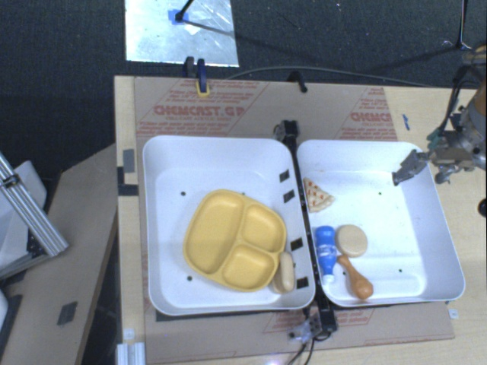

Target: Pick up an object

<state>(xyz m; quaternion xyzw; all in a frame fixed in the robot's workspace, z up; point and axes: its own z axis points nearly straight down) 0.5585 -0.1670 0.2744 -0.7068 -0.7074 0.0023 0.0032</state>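
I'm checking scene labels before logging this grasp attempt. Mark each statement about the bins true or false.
1. The yellow tray lies in the left bin. True.
2. The pizza slice lies in the left bin. False: it lies in the right bin.
3. The blue bottle lies beside the divider in the right bin. True.
4. The gripper holds the wooden spoon. False: the spoon lies on the bin floor, apart from it.

Both white bins [228, 154] look like smooth, slightly glossy plastic. The yellow divided tray [236, 239] is matt plastic. The table [426, 101] top looks like pale wood under printed brown cardboard [228, 105]. Beyond it lies dark, rough carpet [61, 36] with a shiny metal plate [183, 21].
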